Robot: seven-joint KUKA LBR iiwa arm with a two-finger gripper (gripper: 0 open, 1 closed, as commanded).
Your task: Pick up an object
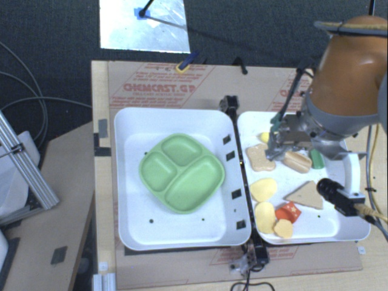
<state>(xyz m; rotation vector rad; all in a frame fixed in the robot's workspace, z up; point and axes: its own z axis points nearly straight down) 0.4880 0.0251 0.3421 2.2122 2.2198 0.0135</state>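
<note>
The right bin [339, 226] holds toy food: a tan toast-shaped piece [259, 158], a hot-dog bun [297, 162], a green piece [316, 159], a yellow round slice [263, 190], a tan wedge [308, 195], a red piece [288, 211] and two yellow lumps [265, 213] [283, 228]. A small yellow piece [264, 137] peeks out by the gripper. My gripper [274, 152] hangs low over the bin's back part, between the toast piece and the bun. The wrist hides its fingers.
A green three-compartment plate [181, 172] lies in the left bin [130, 132]. A black divider rail [237, 162] runs between the bins. The arm's orange band [354, 65] looms over the right bin's back right. A black cable part [336, 196] crosses the bin's right side.
</note>
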